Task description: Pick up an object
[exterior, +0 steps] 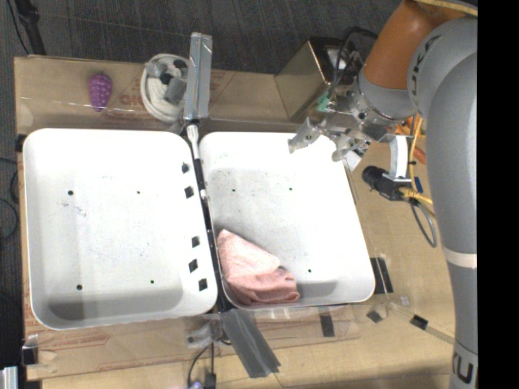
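A crumpled pink cloth [251,270] lies in the right bin [324,209], in its near left corner against the divider. My gripper [323,142] hangs over the far right corner of that bin, well away from the cloth. Its two pale fingers [302,139] are spread apart with nothing between them. The grey arm with its orange band [397,39] comes in from the upper right.
The left bin [105,217] sits beside the right one, split by a black-clipped divider [197,217]. Behind the bins lie a purple grape-like toy [100,90], a white coil of cable [165,86] and a brown box [306,75]. Cables hang at the right.
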Motion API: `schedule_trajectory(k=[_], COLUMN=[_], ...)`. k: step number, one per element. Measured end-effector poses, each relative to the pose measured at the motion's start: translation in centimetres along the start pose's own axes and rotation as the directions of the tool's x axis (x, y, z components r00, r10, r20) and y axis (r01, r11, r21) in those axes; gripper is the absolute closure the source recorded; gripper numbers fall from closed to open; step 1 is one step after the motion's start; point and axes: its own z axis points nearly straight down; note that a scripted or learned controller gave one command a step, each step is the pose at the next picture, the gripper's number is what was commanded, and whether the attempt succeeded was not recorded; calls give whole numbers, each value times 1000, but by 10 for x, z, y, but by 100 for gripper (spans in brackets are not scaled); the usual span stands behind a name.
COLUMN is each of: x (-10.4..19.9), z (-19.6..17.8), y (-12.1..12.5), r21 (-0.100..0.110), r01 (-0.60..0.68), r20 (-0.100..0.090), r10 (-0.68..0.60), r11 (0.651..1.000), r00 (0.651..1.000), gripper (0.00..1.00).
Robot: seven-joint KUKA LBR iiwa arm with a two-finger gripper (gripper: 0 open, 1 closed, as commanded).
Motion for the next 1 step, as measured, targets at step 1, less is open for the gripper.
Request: schedule_trajectory(k=[1], x=[6], z=[32], y=[-55], r21=[4], r01=[-160], r20=[0], r10=[160], r11=[987], r00=[987], gripper=[0])
